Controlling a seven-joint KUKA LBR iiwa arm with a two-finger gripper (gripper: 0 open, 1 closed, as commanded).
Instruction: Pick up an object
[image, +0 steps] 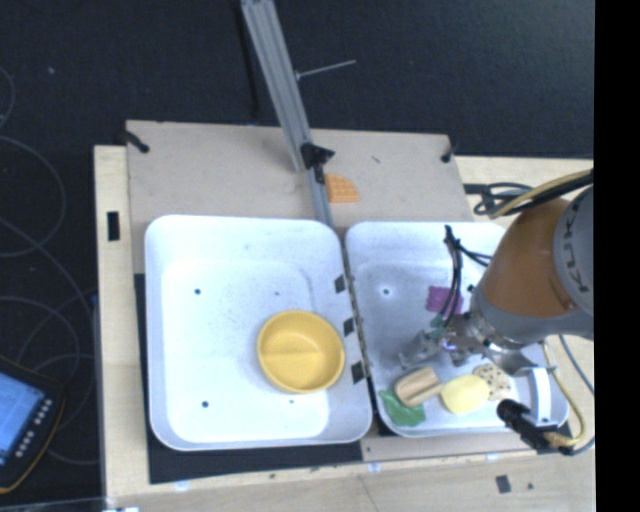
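Now low in the right bin (400, 250), lower right of frame: gripper (435, 345), grip state impossible to tell. Just below, tan block (417, 385) touching yellow lump (463, 394). Best to settle squarely over one, clear of its neighbour.

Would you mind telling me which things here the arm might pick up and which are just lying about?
Pickable things:
yellow bowl in the left bin
tan block, yellow lump, green piece, purple piece, near the gripper in the right bin

Lying about:
orange tag on the board
handheld screen
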